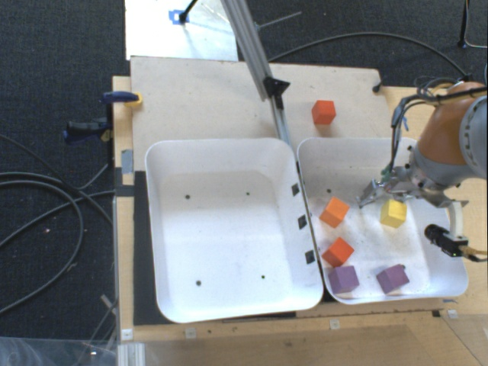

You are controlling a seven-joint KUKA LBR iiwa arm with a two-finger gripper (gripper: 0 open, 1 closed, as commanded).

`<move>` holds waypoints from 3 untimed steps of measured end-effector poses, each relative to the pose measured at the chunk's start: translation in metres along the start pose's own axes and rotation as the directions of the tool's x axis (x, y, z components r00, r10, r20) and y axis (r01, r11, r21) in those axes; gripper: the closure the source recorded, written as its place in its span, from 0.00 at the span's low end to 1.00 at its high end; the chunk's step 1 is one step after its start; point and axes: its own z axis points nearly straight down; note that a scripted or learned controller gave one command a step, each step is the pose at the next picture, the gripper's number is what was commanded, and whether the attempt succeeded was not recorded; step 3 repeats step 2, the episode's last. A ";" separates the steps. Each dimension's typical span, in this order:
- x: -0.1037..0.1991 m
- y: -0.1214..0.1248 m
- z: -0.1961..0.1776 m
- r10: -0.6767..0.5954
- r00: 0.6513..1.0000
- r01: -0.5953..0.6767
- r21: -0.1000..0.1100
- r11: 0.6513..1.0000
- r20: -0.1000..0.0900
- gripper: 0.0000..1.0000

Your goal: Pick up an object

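My gripper (389, 196) hangs over the right bin (358, 155), reaching in from the right below the orange wrist band. It is open, with one silver finger (367, 196) pointing left. A yellow cube (393, 213) lies on the bin floor just below the gripper, and nothing is gripped. Two orange cubes (333, 212) (338, 252) lie left of it near the bin's left wall. Two purple cubes (343, 278) (392, 278) sit along the front of the bin.
The left bin (221, 227) stands beside the right one. Another orange cube (323, 112) rests on the bench behind the bins. A slanted metal pole (252, 44) crosses above the bins' shared edge. A blue clamp (114, 97) grips the bench's left corner.
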 end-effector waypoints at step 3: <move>0.005 -0.069 0.000 -0.002 1.000 0.002 0.003 1.000 -0.003 0.00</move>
